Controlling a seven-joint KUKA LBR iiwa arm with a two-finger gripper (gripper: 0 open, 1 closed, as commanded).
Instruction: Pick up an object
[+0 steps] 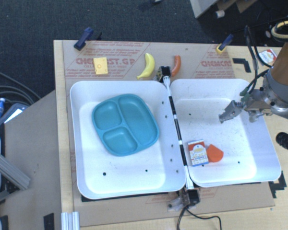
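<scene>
In the right bin (259, 164), near its front left, a small red and white carton (198, 153) lies flat. An orange piece (214, 154) touches the carton's right side. My gripper (240, 114) hangs over the right bin's back half, up and to the right of both objects and well apart from them. Its fingers (228, 113) stand spread, open, with nothing between them. The left bin (81, 143) holds a blue divided plate (125, 124).
Behind the bins, on the cardboard, lie a yellow banana (146, 66), an orange-red sausage-shaped toy (176, 65) and a yellow block (100, 66). Blue clamps (84, 38) sit at the board's back edge. A black divider (175, 123) runs between the bins.
</scene>
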